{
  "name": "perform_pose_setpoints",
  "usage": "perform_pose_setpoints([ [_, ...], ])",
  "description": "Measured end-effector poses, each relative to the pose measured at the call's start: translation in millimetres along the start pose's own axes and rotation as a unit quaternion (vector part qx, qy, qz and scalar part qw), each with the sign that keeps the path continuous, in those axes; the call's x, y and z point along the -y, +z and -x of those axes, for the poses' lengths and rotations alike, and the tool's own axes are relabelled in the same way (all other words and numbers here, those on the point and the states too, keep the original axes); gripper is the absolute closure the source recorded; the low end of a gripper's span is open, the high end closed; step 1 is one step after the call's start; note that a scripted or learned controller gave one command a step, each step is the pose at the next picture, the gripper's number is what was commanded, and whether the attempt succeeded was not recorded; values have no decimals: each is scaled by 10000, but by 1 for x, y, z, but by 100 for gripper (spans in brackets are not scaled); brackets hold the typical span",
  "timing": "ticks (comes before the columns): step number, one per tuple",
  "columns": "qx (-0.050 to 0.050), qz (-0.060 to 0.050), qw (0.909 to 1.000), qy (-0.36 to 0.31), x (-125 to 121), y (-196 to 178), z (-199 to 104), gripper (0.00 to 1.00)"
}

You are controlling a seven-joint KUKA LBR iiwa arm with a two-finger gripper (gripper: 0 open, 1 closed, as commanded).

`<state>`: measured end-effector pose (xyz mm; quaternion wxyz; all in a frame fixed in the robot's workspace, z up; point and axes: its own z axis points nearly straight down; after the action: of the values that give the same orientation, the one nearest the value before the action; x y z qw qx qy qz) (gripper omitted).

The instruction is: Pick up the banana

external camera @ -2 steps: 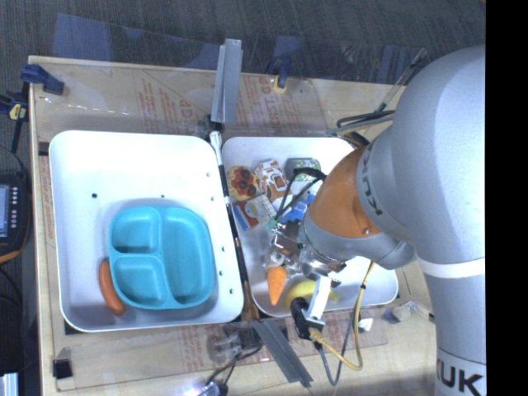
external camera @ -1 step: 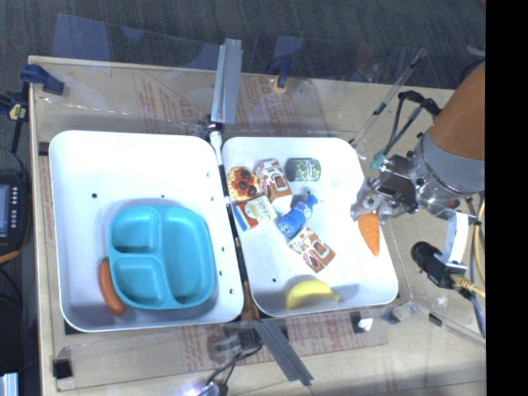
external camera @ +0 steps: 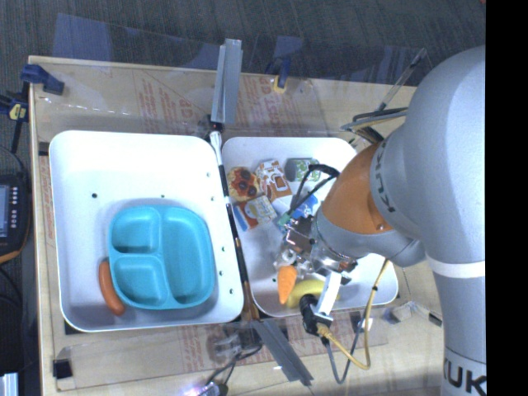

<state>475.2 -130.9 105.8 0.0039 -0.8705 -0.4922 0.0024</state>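
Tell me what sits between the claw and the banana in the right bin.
Nothing visible lies between them. The claw hangs directly over the banana near the right bin's front edge. A carrot lies right against the banana's left side and could crowd the grasp. The arm hides part of the banana.

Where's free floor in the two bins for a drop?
Left bin: bare floor along the far wall and left side, around the blue tray; the hot dog hugs the tray's near-left edge. Right bin: crowded, with food boxes at the far left, carrot and banana under the pincer.
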Motion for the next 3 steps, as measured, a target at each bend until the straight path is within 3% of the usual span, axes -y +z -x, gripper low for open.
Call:
perform_pose_setpoints([
  [3,-8,-75,9999,-81,1,-26,-1,100],
])
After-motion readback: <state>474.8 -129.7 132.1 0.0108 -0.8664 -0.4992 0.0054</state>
